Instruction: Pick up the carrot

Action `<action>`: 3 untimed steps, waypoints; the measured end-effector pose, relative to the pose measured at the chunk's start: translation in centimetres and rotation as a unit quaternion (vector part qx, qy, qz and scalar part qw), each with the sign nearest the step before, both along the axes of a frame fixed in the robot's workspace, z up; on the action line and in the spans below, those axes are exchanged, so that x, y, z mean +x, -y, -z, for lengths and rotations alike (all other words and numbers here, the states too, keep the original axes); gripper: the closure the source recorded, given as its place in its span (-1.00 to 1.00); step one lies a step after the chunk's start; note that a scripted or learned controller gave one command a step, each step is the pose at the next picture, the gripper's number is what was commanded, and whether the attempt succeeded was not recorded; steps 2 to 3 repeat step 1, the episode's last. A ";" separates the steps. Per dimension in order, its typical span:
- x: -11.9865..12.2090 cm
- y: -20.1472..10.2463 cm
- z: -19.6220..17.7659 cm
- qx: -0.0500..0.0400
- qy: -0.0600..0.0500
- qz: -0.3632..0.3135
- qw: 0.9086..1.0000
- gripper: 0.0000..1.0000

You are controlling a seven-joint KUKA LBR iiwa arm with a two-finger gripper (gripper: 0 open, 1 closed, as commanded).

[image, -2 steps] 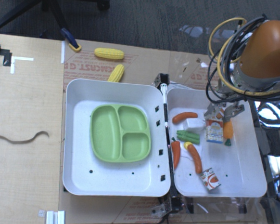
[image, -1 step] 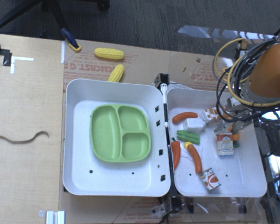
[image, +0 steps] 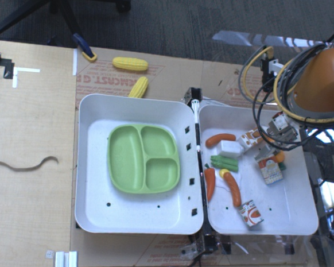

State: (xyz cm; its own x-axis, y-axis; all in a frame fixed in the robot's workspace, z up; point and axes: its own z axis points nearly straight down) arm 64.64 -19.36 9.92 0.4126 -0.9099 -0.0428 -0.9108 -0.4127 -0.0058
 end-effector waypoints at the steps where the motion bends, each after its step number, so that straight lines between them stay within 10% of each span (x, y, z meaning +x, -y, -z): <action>1: 0.2 -0.2 -1.1 0.003 0.003 0.003 1.000 1.00; 3: 0.2 -0.2 -1.1 0.003 0.003 0.003 1.000 1.00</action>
